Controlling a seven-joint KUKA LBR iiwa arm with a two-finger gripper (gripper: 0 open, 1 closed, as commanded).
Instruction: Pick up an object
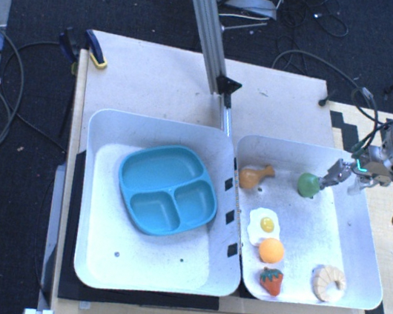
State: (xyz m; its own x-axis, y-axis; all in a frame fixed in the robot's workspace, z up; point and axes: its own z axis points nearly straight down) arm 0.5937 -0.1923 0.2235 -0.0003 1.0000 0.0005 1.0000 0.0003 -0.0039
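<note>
In the right bin (362, 242) lie several toy foods. A green round one (309, 184) rests near the far wall, with a brown drumstick (255, 176) to its left. Closer to the front are a fried egg (265, 224), an orange ball (272, 250), a red strawberry (272, 280) and a pale shrimp-like piece (328, 282). My gripper (332, 176) reaches in from the right, low over the bin. Its tip is right beside the green piece, on that piece's upper right. Whether the two touch is unclear.
The left bin (90, 247) holds a blue divided plate (168, 189). A slanted metal pole (211, 31) rises from the bench behind the bins. Cables trail over the dark floor around the bench.
</note>
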